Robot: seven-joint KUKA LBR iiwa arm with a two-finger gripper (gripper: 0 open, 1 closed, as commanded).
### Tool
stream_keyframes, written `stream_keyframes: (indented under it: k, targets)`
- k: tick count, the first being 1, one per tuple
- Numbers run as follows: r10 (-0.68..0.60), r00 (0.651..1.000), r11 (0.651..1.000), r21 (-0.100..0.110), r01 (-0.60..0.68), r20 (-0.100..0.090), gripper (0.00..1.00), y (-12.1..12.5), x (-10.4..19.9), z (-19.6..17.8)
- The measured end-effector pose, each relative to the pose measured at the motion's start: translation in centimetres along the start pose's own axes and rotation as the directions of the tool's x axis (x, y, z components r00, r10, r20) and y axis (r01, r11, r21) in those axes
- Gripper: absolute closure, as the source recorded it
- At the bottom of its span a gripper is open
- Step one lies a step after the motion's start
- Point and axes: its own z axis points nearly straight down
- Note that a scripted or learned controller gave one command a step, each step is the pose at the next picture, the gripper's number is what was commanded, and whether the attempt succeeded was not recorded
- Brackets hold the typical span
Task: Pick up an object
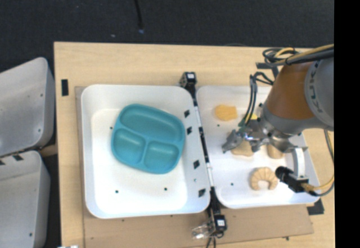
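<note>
**Pastry piece under the jaws, nothing lifted yet**

Pastry piece (243,151), a small tan lump, lies on the floor of the right bin (225,190), and it is the item we judge the arm to be going for; the gripper (236,141) sits low over that bin with its tip just beside or touching the lump's upper left edge. We cannot tell whether the jaws are open or closed (the grey fingers blur together from this slanted angle), and we see nothing between them, so we do not count anything as held.

Other candidates lie in the same bin; a yellow-orange piece (225,112) rests near the far wall, a croissant (263,178) sits near the front, and another tan bit (274,152) peeks out by the wrist, partly hidden by the arm (295,95). The left bin (95,196) carries a teal divided plate (148,138), well apart from the gripper; both bins stand side by side on the worktop (67,67).

As for progress, we judge the approach to be made and the grasp itself undecided; the close on the lump, if it is not yet done, and the lift clear of the bin floor are left, and every item we can see rests on a bin floor.
</note>
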Motion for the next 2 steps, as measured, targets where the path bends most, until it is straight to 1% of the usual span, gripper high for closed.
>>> stream_keyframes:
  k: [1, 2]
  targets:
    - [0.001, 1.0, 1.0, -0.009, -0.001, 0.004, 0.0, 0.1, -0.2, 4.2]
    - [0.01, 1.0, 1.0, -0.018, -0.01, 0.004, 1.0, 0.4, -0.4, 2.7]
